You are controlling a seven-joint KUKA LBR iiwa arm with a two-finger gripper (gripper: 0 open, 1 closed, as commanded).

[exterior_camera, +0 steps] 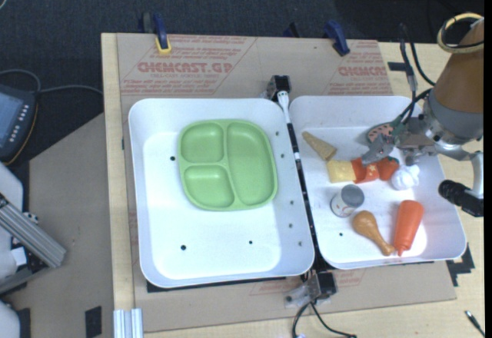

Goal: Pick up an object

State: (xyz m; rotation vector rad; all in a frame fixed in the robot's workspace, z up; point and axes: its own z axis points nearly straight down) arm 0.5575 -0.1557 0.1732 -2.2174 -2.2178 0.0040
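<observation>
camera view showed you the gripper (382,150) low in the right bin (430,250), over a small red piece (374,170) beside a yellow block (339,170); whether it gripped anything could not be told. you were best advised to centre on one item. nearby lay a smooth orange carrot (407,224) and a tan drumstick (371,230).

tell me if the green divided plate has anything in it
Empty. The green divided plate lies flat in the left bin, and all three of its compartments show bare green.
</observation>
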